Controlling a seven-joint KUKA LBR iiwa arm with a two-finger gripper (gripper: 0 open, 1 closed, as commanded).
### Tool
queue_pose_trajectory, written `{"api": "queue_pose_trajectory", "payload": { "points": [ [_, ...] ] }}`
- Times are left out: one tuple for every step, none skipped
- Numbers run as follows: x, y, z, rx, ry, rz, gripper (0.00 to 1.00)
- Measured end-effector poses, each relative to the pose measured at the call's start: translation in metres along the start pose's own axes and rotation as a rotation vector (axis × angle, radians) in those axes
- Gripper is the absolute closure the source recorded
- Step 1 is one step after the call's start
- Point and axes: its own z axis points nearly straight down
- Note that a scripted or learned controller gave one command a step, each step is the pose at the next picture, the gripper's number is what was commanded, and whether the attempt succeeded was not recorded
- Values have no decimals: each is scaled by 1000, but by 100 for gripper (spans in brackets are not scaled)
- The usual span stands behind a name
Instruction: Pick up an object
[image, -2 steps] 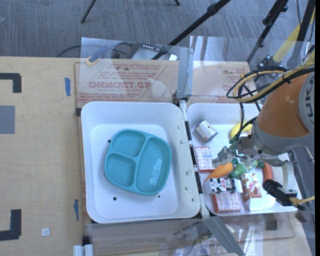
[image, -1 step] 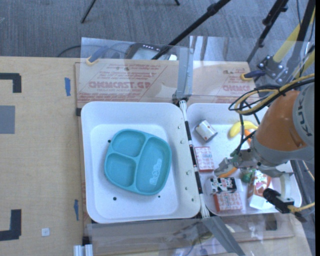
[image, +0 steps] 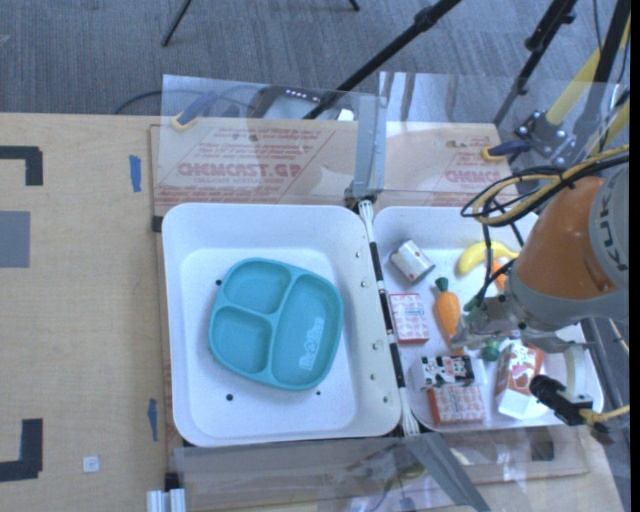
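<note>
Carrot (image: 448, 313), banana (image: 474, 258) and small cartons (image: 408, 317) fill the right bin (image: 437, 222); hand (image: 478, 328) state unclear.

Two white bins (image: 190, 330). Teal three-section plate (image: 276, 322) in the left one. In the right one (image: 432, 220): yellow banana (image: 478, 257), orange carrot (image: 448, 313) with green top, grey can (image: 410, 261), red-and-white carton (image: 408, 317), black-and-white patterned box (image: 446, 371), red checked packet (image: 456, 404). Orange band (image: 565, 250) on grey arm, right of frame.

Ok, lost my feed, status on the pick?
Gripper low in right bin, beside carrot. Nothing seen held. Banana, cartons crowd close.
</note>
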Motion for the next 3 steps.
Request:
{"api": "queue_pose_trajectory", "payload": {
  "points": [
    [0, 0, 0, 0, 0, 0, 0],
    [0, 0, -9, -1, -1, 1, 100],
    [0, 0, -9, -1, -1, 1, 0]
  ]
}}
